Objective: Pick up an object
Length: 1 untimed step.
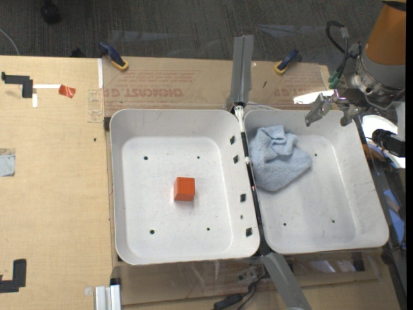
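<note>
One orange block [184, 189] is seen lying in the left bin [129, 237], a little below the middle of its floor, with bare white around it on every side. The gripper [334, 109] is found well apart from it, up at the far right corner of the right bin [348, 237], hanging over that bin's back rim. Its two fingers are spread, one [315, 115] angled left and the other toward the right, and nothing is held between them.

One grey cloth [277, 155] is crumpled in the right bin, in its back left part, touching the wall shared with the left bin — it lies between the block and the gripper, nearer the gripper. The arm [387, 31] is seen above the gripper (grey, with an orange band), with dark cables beside it.

Two white bins are counted, side by side, on a sheet of brown cardboard [168, 82]. Two clamps with yellow tips — one [113, 55] at the back left, one [286, 61] at the back right — are set on the cardboard's far edge.
</note>
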### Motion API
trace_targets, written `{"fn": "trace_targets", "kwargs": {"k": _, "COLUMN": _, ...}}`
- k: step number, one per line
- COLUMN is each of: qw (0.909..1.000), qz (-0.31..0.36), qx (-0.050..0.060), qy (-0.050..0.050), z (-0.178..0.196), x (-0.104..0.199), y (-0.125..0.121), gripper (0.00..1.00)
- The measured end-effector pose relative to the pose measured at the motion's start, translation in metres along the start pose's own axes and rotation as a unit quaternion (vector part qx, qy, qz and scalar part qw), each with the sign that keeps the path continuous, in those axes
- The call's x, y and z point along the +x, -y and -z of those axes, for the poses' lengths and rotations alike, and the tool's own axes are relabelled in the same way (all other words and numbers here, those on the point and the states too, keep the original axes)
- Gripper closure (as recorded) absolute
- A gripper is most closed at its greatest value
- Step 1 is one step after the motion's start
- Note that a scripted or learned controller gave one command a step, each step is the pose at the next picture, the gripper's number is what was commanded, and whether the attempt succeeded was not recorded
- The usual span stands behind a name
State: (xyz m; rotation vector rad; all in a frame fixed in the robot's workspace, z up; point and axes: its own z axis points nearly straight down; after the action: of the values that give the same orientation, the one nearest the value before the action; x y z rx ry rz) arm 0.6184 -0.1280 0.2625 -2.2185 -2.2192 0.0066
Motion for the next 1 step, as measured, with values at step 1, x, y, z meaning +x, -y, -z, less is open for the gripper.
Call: {"fn": "trace_targets", "kwargs": {"k": 1, "qw": 0.999, "qz": 0.045, "qx": 0.0, "qy": 0.0, "z": 0.0206, "x": 0.0816, "y": 0.0311, "gripper": 0.0}}
